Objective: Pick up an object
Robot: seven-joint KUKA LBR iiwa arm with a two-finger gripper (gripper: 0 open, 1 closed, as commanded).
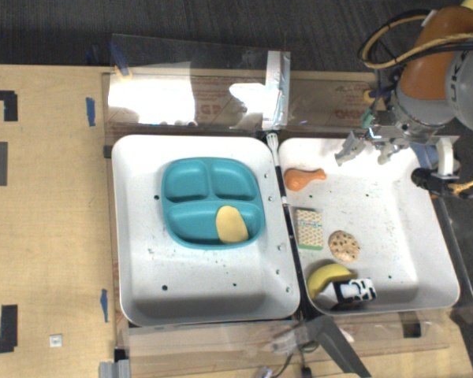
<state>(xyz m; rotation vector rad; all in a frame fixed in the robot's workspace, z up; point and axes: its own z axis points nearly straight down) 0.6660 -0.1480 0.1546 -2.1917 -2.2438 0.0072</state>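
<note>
Gripper (368, 150) hovering over far edge of right bin (426, 235), fingers spread apart, nothing between them. Candidates for pickup all lying loose on right bin floor: orange drumstick-shaped toy (303, 179) nearest gripper, just left of it and toward bin's left wall; patterned cracker (308, 228) further toward near side along same wall; round cookie (344, 246) beside cracker; banana (328, 276) and black-white object (355, 290) touching at near-left corner. Left of right bin, left bin (142, 274) with teal divided plate (211, 200), yellow oval piece (232, 224) in its near compartment. Likely pre-grasp stage, not yet lowered; orange toy probably the easiest target from there.
</note>
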